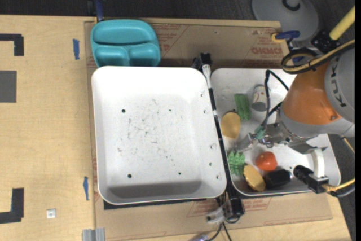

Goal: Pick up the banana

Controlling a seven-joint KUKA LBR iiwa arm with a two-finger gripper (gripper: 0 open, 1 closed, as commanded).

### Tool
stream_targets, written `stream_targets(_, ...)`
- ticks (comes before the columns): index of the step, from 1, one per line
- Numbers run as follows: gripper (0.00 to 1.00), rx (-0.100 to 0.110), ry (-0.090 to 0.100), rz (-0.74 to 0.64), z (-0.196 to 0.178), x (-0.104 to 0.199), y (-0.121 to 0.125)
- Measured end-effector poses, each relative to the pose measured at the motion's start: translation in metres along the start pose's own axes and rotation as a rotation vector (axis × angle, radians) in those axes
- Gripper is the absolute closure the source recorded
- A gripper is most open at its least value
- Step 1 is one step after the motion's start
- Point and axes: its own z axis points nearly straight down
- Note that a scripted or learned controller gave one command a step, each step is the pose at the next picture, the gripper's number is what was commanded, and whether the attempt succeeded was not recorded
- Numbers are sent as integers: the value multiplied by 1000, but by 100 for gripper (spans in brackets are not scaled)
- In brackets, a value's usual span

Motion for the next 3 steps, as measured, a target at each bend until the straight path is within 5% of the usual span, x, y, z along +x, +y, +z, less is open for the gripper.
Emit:
stream_targets(1, 0, 0, -1, 116, -99, 74, -23)
stream_targets(2, 0, -1, -2, 59, -99, 156, -13)
stream_targets(3, 0, -2, -1, -48, -38, 224, -5)
